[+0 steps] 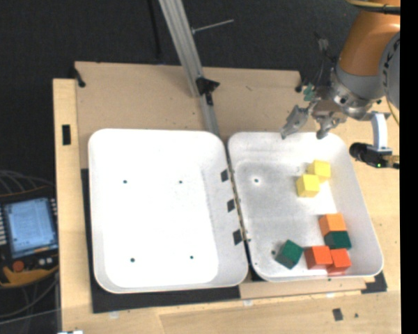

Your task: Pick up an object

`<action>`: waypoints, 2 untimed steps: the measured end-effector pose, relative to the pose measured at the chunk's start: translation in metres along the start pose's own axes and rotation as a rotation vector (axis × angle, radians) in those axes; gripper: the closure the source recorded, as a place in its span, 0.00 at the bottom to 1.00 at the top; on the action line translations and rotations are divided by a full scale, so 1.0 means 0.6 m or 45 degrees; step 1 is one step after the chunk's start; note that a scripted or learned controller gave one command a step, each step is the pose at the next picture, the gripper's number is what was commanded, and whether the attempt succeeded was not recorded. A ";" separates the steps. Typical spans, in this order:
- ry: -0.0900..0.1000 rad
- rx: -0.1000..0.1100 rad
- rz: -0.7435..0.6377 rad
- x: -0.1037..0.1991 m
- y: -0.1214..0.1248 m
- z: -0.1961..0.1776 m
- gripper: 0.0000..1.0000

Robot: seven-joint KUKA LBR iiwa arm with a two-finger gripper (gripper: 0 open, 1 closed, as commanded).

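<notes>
Your pincer [306, 126] hung spread wide over the far rim of the right bin [265, 207], with nothing between its fingers. The blocks lay below it in that bin (all small, matte cubes): two yellow blocks [313, 178] touching each other, and nearer you orange blocks [328, 257] and green blocks [289, 253] clustered at the near corner. The left bin [157, 207] was smooth white plastic.

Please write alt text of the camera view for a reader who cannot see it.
A grey and orange robot arm's open gripper hangs over the far edge of the right bin, holding nothing. That bin contains yellow blocks, orange blocks and green blocks.
</notes>
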State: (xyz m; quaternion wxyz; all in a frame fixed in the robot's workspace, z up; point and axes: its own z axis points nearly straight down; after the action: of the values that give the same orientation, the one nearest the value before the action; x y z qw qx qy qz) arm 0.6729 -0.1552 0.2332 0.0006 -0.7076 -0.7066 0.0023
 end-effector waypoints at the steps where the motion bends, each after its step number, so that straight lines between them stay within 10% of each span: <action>1: 0.001 0.001 0.001 0.000 0.001 0.105 0.00; 2: 0.001 -0.001 -0.002 0.011 -0.007 0.199 0.00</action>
State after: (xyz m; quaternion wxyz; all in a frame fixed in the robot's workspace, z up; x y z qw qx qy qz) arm 0.6685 -0.1487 0.1138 0.0004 -0.7071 -0.7071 0.0018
